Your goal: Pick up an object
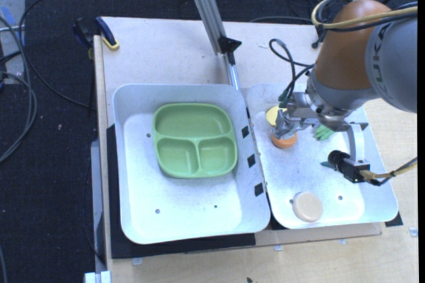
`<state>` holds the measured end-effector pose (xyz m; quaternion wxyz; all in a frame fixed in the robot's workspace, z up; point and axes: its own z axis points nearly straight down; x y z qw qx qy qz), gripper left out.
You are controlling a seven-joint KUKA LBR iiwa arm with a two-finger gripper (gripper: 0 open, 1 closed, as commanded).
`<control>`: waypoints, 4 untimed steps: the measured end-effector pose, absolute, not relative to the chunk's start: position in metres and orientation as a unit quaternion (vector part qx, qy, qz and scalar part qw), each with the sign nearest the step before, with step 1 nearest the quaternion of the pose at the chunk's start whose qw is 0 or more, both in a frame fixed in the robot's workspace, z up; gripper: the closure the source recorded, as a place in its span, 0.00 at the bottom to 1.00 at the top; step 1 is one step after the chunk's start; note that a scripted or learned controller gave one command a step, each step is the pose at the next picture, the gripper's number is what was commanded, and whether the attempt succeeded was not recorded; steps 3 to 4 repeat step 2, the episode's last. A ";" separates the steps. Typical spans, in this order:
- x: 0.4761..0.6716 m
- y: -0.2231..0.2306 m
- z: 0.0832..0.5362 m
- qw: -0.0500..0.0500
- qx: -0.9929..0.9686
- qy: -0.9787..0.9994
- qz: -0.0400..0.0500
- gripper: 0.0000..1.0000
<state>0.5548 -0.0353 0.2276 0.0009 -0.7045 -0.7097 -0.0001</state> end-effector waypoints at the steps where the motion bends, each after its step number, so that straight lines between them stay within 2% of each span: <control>1: 0.566 0.026 0.234 0.000 -0.704 -0.710 -0.001 1.00; 2: 0.583 0.077 0.222 0.000 -0.704 -0.710 -0.001 1.00; 4: 0.583 0.077 0.222 0.000 -0.704 -0.710 -0.001 1.00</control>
